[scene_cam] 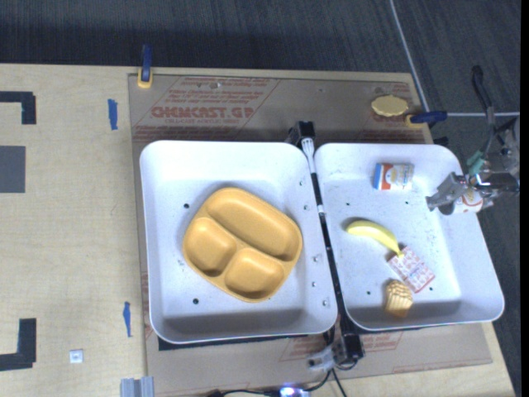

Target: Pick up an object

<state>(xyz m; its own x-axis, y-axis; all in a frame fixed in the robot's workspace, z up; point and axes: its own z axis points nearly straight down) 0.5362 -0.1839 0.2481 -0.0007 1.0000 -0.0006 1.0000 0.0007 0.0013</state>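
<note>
The right bin (463,300) holds a yellow banana (374,234) near its middle. A small white, orange and blue carton (392,176) stands toward its back. A red-and-white patterned packet (411,270) lies just right of the banana's end, and a small yellow corn-like piece (397,297) sits in front of it. My gripper (447,198) hangs at the right bin's right rim, to the right of the carton and apart from every object. Nothing shows in its grasp.
The left bin (157,222) holds a large yellow divided tray (241,242). Both bins rest on a cardboard sheet (215,106). A tan disc (390,106) and a blue clamp (426,117) lie behind the right bin, and a thin rod (405,35) slants above.
</note>
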